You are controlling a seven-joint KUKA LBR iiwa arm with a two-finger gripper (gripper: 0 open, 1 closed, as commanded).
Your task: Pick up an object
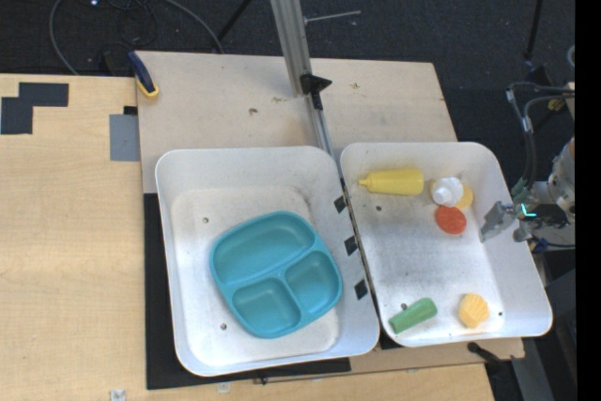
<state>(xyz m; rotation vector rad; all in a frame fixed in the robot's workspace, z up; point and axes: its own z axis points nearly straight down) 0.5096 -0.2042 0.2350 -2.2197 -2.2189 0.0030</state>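
Currently the end effector (512, 219) sits at the right rim of the right bin (413, 296), over its edge; whether it is open or closed cannot be told (too blurred). Nothing shows between its fingers. That bin holds 5 items: yellow bottle (392, 182), white-and-yellow piece (450, 192), orange disc (452, 220), green piece (412, 316), yellow piece (474, 310). Left bin (178, 202) holds 1 teal divided plate (275, 272).

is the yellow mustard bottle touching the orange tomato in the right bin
Apart. The camera view shows bare white bin floor between the mustard bottle and the tomato.
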